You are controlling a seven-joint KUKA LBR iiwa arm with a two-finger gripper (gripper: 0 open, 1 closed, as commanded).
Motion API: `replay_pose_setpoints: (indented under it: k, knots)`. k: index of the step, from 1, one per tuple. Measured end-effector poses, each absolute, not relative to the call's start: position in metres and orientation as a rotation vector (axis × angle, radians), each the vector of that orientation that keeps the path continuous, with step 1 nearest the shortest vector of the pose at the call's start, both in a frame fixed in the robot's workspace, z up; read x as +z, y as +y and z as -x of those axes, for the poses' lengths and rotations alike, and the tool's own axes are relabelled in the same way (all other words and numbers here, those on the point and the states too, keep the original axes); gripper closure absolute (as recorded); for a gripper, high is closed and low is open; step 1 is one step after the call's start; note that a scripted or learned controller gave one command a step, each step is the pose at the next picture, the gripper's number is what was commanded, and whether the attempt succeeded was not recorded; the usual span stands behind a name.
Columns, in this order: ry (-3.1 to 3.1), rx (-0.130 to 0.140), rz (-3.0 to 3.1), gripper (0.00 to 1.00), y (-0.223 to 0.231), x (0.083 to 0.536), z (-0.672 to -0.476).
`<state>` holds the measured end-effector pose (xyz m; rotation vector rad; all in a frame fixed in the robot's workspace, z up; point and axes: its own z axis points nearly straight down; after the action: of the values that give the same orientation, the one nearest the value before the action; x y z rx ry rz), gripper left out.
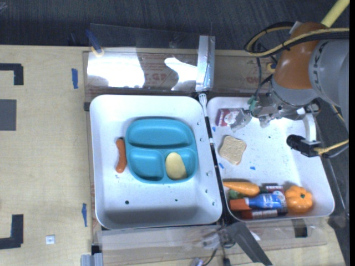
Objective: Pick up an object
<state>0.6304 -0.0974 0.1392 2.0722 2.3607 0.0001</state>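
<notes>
Grey and orange, the arm reaches in from the right and hangs over the far part of the right bin. Its gripper points left, towards a small dark red packet lying flat on the bin floor in the far left corner. The packet sits just beside the gripper's left end, close to touching it or touching it; the view is too blurred there to say which, and I cannot tell whether the jaws are parted or closed, nor whether anything lies between them.

Near of the packet, apart from it, a slice of toast lies flat by the bin's left wall. Along the near wall lie an orange carrot, a bottle with a red cap and blue label on its side, and a small orange pumpkin at the right end of the row, touching the bottle.

The left bin bears a blue divided tray with a yellow lemon-like piece in its near right compartment. An orange sausage-shaped toy lies just left of the tray, on the bin floor.
</notes>
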Motion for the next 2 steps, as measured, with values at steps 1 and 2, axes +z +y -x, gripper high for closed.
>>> replay_pose_setpoints:
  k: [1, 2]
  knots:
    - [2.413, 0.011, -1.997, 0.00, -0.099, 0.092, -0.600]
    - [2.407, 0.021, -1.996, 1.00, -0.099, 0.104, -0.603]
